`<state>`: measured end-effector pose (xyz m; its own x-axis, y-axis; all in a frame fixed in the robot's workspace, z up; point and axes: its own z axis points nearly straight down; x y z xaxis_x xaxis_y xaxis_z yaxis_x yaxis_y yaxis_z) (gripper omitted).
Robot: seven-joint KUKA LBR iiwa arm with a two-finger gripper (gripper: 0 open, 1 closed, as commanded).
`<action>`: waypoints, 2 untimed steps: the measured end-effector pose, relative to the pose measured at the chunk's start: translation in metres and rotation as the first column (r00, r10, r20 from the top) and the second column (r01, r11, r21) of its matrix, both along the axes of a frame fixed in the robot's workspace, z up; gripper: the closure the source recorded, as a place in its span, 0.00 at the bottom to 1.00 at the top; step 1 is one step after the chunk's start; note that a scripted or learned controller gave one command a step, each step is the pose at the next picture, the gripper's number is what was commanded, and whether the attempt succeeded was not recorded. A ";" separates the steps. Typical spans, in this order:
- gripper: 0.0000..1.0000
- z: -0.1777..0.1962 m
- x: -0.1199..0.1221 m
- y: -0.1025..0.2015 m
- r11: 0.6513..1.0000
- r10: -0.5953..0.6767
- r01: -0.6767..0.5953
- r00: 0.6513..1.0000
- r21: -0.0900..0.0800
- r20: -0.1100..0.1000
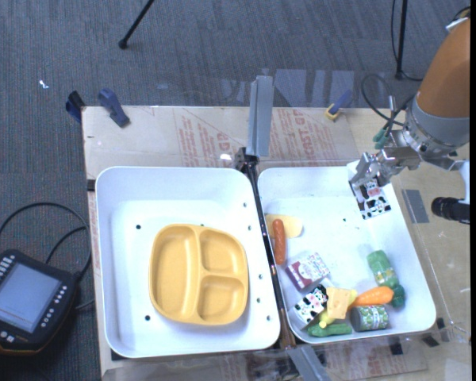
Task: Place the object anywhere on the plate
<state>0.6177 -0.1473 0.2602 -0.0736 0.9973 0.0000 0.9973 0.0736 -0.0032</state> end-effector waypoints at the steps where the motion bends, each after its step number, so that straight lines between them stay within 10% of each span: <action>1: 1.00 -0.070 0.026 -0.025 0.994 0.106 -0.106 0.994 0.002 0.000; 2: 1.00 -0.074 0.026 0.116 1.000 -0.014 0.014 1.000 0.002 -0.001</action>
